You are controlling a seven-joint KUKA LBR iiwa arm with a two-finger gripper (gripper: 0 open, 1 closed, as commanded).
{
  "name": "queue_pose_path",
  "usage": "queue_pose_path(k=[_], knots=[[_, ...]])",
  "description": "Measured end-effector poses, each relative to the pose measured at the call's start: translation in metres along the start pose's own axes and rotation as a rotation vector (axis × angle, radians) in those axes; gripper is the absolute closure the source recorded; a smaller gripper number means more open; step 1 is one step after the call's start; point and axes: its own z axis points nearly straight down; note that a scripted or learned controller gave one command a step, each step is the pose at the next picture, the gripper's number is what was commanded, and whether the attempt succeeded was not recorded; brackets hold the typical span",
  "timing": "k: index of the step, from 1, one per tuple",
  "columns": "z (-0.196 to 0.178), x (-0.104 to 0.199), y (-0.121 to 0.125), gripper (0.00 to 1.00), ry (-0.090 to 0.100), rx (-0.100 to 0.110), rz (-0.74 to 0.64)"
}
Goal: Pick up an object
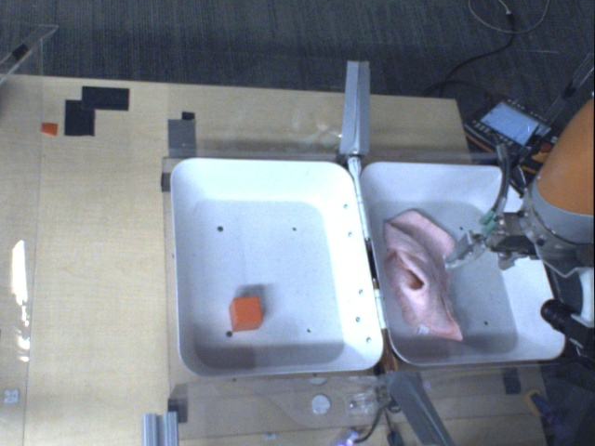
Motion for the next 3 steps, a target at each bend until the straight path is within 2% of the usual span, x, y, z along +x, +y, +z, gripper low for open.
queue_pose_path(k=[1, 2, 3], knots=[[0.139, -0.009, 0.028, 0.00, -0.001, -0.006, -0.116], [0.144, -0.009, 0.117, 0.00, -0.003, -0.014, -0.194], [0.131, -0.007, 0.119, 1.00, -0.001, -0.020, -0.198]])
